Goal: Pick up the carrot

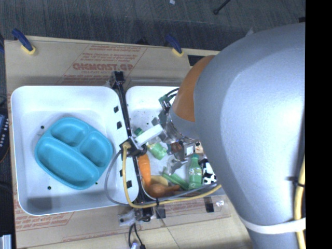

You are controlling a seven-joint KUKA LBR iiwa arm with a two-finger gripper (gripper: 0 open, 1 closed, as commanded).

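Reaching into the right bin [142,100], we hang our claw [176,152] above the clutter; whether it is open or closed we cannot tell. The carrot [144,171] lies lengthwise against the bin's left wall, just left of the claw, ungrasped.

Looks like a robotics lab to us. We've got a big grey industrial arm [259,128] with an orange band reaching over a bench covered in printed cardboard [104,61], held down with blue clamps [23,41]. Two shallow white bins [21,139] sit side by side, with black cables [120,108] running between them, and one bin has a jumble of toy food [179,173]. Dark carpet [104,9] behind, very test-rig vibes.
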